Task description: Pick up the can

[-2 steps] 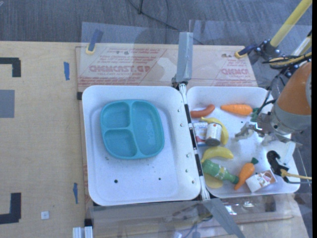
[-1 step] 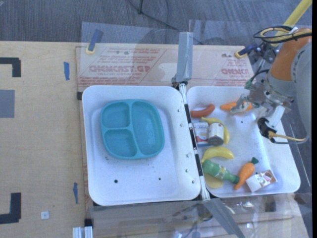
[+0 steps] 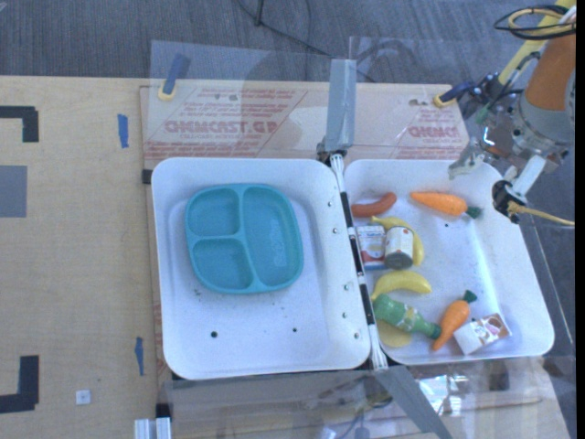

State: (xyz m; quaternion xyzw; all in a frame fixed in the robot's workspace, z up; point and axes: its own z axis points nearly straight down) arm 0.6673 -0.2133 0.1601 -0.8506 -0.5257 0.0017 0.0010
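Observation:
The can (image 3: 395, 245) lies on its side in the right bin (image 3: 512, 273), near that bin's left wall, with a pale label and a dark round end facing the front. It rests against a yellow banana (image 3: 413, 241). My gripper (image 3: 494, 170) hangs over the right bin's far right corner, well to the right of the can and farther back. Its fingers (image 3: 462, 164) stand apart, open, with nothing between them. A carrot (image 3: 441, 203) lies between the gripper and the can.
The right bin also holds a red sausage (image 3: 373, 205), a second banana (image 3: 403, 284), a green bottle (image 3: 405, 316), another carrot (image 3: 452, 322) and a small carton (image 3: 481, 333). A teal divided plate (image 3: 244, 238) sits in the left bin (image 3: 183, 337). Yellow cables (image 3: 539, 214) trail by the arm.

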